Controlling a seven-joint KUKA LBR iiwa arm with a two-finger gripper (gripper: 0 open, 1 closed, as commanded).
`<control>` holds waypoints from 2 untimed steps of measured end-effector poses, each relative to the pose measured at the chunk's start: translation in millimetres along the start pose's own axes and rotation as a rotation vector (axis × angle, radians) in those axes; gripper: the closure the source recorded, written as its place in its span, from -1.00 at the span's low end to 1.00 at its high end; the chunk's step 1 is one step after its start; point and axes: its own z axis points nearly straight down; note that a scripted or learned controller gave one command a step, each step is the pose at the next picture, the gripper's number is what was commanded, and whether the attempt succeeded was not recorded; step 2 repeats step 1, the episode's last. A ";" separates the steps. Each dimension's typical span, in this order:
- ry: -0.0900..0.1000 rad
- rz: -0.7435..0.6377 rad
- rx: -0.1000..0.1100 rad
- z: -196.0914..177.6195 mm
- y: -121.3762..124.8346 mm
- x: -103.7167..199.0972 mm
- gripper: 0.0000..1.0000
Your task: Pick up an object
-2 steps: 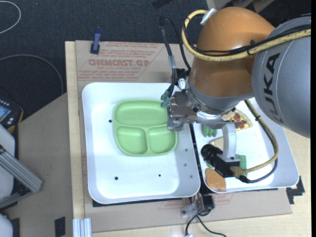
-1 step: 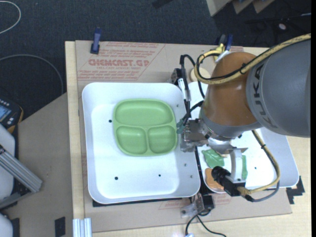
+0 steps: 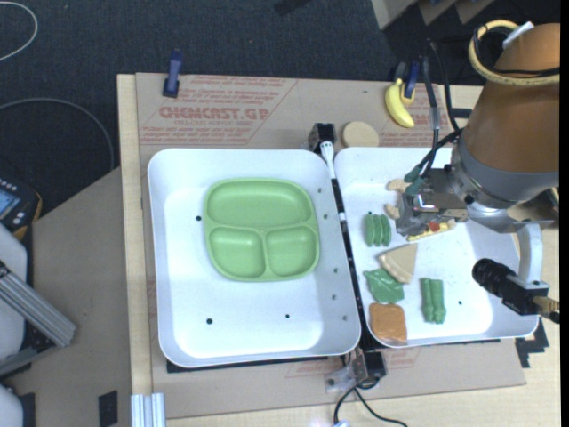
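My gripper (image 3: 414, 221) hangs low over the upper middle of the right bin (image 3: 498, 323). Just below and right of it lies a small red and yellow piece (image 3: 438, 229), touching or nearly touching the gripper's tip. A green pea pod (image 3: 377, 229) lies to its left. Below are a tan wedge (image 3: 399, 261), a green leafy piece (image 3: 383, 285), an orange-brown piece (image 3: 388, 322) and a second green pod (image 3: 432, 299). A small tan and green item (image 3: 397, 185) sits above the gripper. I cannot see whether anything is held.
The left bin (image 3: 178, 310) holds a green three-compartment plate (image 3: 262, 228). On the bench beyond the bins lie a yellow banana (image 3: 399, 103), a tan round disc (image 3: 360, 134) and a blue clip (image 3: 172, 73). The arm's body covers the right bin's upper right.
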 end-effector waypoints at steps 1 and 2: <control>0.006 -0.016 -0.005 -127.2 1.1 56.2 1.00; 0.006 -0.016 -0.005 -127.2 1.1 56.2 1.00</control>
